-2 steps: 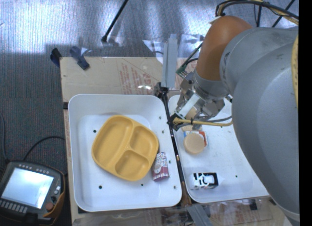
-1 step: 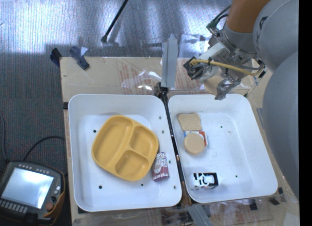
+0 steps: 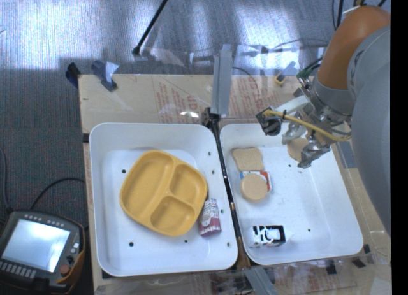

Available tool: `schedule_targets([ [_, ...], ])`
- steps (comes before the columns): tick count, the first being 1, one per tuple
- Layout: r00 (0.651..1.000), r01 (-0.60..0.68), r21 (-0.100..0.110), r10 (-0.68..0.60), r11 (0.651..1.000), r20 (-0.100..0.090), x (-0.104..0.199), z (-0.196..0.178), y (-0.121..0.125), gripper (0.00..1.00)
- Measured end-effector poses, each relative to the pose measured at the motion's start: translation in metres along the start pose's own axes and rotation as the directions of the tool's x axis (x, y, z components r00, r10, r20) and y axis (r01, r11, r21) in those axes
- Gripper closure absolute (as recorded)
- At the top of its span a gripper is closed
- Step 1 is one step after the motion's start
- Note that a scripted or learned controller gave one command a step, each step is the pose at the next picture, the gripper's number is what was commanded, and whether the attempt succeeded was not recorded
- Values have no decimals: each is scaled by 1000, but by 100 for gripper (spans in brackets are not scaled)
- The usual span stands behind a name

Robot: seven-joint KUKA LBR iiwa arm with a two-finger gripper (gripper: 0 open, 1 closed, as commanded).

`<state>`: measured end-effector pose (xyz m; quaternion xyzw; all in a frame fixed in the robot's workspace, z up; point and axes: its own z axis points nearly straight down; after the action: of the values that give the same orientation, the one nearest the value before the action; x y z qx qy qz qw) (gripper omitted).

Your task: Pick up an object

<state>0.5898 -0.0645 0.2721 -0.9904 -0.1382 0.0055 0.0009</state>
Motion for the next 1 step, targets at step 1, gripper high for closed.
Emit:
schedule_targets([
  [1, 996, 88, 3, -88, 996, 5, 58, 92, -64, 100],
])
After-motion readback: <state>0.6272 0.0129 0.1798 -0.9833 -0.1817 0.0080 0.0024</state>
